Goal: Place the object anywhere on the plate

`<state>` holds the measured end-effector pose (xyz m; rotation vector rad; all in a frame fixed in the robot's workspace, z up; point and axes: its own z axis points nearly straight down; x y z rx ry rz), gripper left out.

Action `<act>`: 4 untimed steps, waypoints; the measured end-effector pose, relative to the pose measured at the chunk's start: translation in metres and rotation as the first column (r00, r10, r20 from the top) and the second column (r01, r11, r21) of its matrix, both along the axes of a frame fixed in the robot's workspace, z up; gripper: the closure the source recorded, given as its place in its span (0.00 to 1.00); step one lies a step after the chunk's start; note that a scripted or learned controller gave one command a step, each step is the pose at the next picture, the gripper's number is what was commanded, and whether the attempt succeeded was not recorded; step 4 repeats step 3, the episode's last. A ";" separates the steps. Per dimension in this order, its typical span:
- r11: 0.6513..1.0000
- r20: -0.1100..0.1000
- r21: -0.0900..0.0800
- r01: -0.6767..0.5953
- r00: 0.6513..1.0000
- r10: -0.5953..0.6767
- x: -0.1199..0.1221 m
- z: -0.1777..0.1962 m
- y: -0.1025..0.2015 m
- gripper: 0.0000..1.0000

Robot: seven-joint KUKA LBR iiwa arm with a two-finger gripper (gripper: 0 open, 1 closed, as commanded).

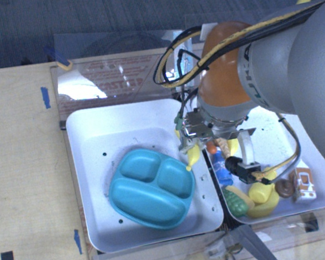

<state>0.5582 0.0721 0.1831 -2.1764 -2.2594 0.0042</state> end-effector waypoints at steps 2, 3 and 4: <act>0.961 0.052 -0.004 0.276 0.960 -0.276 -0.034 -0.034 0.029 0.00; 0.952 0.050 -0.034 0.303 0.952 -0.301 -0.036 -0.029 0.008 1.00; 0.952 0.050 -0.034 0.303 0.952 -0.301 -0.036 -0.029 0.008 1.00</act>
